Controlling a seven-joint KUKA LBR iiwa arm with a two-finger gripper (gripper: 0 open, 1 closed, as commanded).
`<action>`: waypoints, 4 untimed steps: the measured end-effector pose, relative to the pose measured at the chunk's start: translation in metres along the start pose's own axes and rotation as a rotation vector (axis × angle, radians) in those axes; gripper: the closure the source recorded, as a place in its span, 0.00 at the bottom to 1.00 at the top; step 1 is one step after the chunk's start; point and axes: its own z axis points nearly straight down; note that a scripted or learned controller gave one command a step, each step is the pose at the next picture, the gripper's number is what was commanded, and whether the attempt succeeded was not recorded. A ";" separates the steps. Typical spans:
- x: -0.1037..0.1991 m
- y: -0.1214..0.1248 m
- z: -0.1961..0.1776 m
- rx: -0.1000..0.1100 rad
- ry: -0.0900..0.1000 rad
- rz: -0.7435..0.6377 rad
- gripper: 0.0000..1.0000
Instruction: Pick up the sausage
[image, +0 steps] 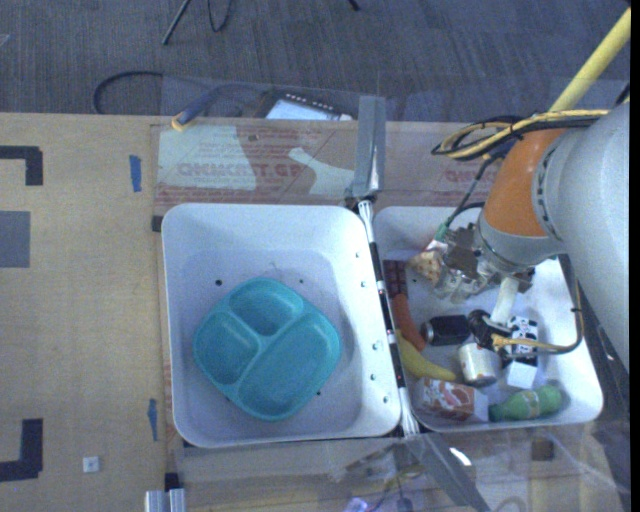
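Below my orange-banded wrist, my hand (462, 272) hangs over the upper part of the right bin (590, 395), and I cannot tell how far it is open or whether it has hold of anything, since the wrist hides it. Far off to the side away from my arm lies the left bin (200, 235), holding a teal divided plate (266, 347) and plenty of bare floor; I judge that is the open room, while my own bin is crowded. The sausage (400, 303), as best I can tell, is the thin reddish-brown piece lying along the near wall of the right bin, just beside the divider between the bins, a little toward the plate and lower in view than my hand. A banana (422, 362) touches or nearly touches its lower end. To do this well, I think I should come straight down with my grip set across the sausage, mind the bin wall, and lift clear of the banana.
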 end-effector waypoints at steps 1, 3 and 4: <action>0.006 0.012 0.000 0.001 0.000 0.184 1.00; 0.012 0.034 -0.004 0.005 -0.003 0.849 1.00; 0.008 0.030 -0.003 0.025 -0.018 0.856 0.00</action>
